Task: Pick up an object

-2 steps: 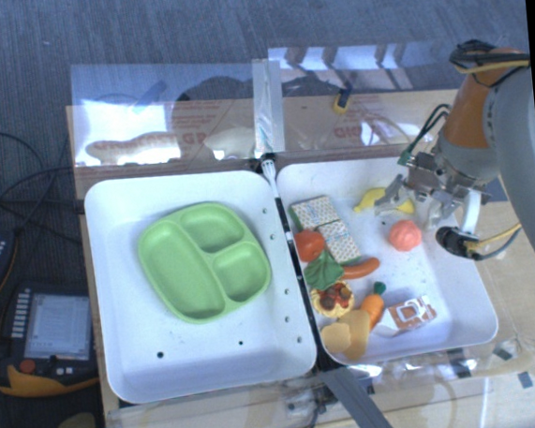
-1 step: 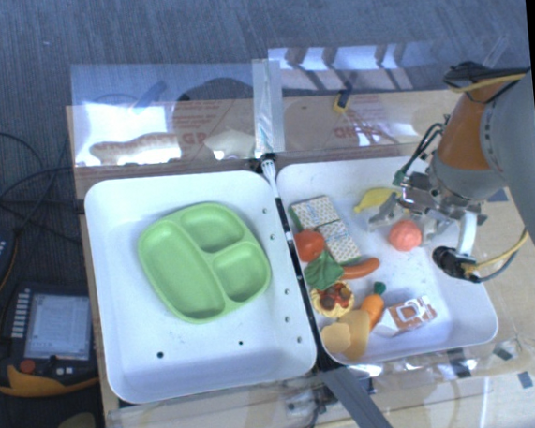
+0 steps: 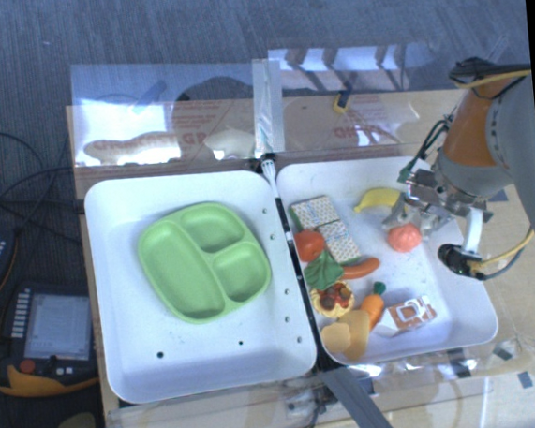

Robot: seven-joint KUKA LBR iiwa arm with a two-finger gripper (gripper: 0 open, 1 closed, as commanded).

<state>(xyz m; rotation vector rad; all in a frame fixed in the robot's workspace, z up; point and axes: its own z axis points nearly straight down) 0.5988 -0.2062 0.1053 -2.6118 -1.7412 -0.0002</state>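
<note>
- We see the end effector (image 3: 415, 205) low over the right bin (image 3: 467, 330), at its upper right, with the red-orange ball (image 3: 403, 238) just below it and the yellow banana (image 3: 376, 199) just to its left.
- How far the end effector is open we cannot tell from this slant, and nothing shows held in it — so we judge the pick as not yet made.
- Risk one: the ball is round and, we judge, likely to roll; a slightly off-centre closing could squirt it away toward the bin wall.
- Risk two: the banana lies so near that a descent might nudge it or catch both things at once, spoiling the hold.
- Risk three: the other toys sit crowded along the left wall of that bin, some touching, so a try there could jam against the divider.
- Count, right bin: two checkered crackers (image 3: 326, 227), one tomato (image 3: 309, 244), one green leafy piece (image 3: 323, 271), one sausage (image 3: 359, 267), one carrot (image 3: 374, 305), one small packet (image 3: 411, 314), one tan pear-like piece (image 3: 348, 335) — plus the ball and banana.
- Count, left bin (image 3: 141, 362): one green divided plate (image 3: 203, 260) with three compartments.
- Two bins on the table.
</note>
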